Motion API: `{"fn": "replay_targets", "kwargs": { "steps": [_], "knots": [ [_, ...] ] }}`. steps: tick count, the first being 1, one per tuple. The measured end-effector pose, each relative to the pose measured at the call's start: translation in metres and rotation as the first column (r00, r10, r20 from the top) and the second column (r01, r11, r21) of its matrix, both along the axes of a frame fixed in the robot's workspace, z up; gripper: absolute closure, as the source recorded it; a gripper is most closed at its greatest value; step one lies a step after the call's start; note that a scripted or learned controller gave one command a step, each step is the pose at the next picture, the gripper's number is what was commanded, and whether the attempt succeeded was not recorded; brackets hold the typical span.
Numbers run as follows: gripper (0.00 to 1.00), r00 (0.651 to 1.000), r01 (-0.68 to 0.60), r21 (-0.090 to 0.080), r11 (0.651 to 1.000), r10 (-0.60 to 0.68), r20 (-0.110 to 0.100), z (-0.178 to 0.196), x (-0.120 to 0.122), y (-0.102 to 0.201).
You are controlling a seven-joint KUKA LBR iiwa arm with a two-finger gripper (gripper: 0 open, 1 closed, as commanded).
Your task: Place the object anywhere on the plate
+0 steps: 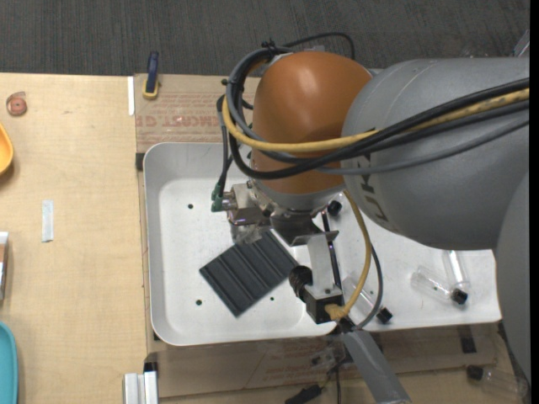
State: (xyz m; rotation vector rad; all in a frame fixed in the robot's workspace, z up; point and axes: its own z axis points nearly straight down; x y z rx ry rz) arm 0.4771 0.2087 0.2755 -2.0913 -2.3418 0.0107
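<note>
A dark grey ribbed rectangular slab (247, 274) lies tilted on the floor of the white bin (173, 251), left of centre. My gripper (249, 224) hangs just above the slab's upper corner, mostly covered by the orange wrist band and grey arm body. Nothing can be seen held in it. A clear plastic tube with a dark cap (438, 286) lies in the bin at the far right, apart from the gripper. A small black piece (384, 315) sits near the bin's front rim.
The arm's bulk and cables cover the bin's centre and right. A wooden bench top (67, 183) at the left carries a small white strip (47, 221), an orange item (4, 154) and a teal item (7, 364). A blue clamp (152, 72) sits behind the bin.
</note>
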Motion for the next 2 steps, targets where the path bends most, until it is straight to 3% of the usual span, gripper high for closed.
{"fn": "replay_targets", "kwargs": {
  "steps": [1, 2],
  "knots": [
    [0.00, 1.000, 0.000, 0.000, 1.000, 0.000, 0.000, 0.0000, 0.0002, -0.0003],
    [1.00, 1.000, 0.005, -0.004, 1.000, -0.005, -0.004, 0.0074, 0.0005, -0.0022]
  ]
}}
